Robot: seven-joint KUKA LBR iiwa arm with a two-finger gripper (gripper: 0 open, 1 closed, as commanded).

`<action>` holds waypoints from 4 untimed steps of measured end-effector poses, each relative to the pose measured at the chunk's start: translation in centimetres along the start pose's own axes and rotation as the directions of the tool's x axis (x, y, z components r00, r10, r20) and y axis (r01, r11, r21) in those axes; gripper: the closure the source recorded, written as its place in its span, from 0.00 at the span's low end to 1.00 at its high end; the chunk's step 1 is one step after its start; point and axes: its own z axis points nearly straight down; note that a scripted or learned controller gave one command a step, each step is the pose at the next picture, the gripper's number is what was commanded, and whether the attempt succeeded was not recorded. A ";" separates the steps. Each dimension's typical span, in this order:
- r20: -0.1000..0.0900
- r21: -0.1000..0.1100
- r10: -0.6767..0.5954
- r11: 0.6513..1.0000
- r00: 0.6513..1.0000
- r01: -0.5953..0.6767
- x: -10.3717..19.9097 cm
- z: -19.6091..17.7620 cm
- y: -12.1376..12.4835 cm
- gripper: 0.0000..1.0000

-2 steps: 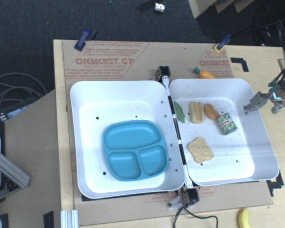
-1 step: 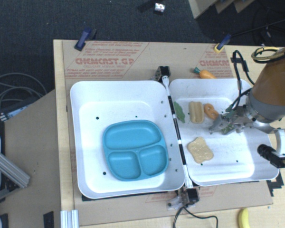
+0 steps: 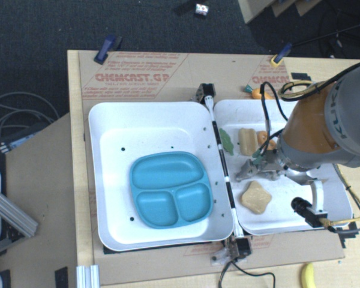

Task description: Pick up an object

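Tan and lumpy, a sponge-like chunk (image 3: 255, 197) lies on the white floor of the right bin (image 3: 276, 224), near the divider rim. Just above it I see the gripper (image 3: 252, 165) low in the bin; whether it is spread or closed I cannot tell. A beige block (image 3: 247, 141) sits further back. The left bin (image 3: 108, 161) holds a blue divided tray (image 3: 171, 188), bare floor around it. Brown cardboard (image 3: 138, 77) lies beneath, dark carpet (image 3: 36, 35) beyond.

Grey arm (image 3: 348, 116), broad orange wrist band (image 3: 303, 128) (black cables looped alongside)
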 end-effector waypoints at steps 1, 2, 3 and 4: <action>-0.001 0.005 0.002 1.000 1.000 -0.002 -0.2 0.1 -2.5 0.00; 0.001 0.001 0.001 1.000 1.000 -0.001 0.1 0.1 -1.4 0.00; 0.000 0.002 0.000 1.000 1.000 0.000 0.1 0.0 3.5 0.00; 0.002 0.001 0.001 1.000 1.000 -0.001 -3.9 0.0 8.3 0.00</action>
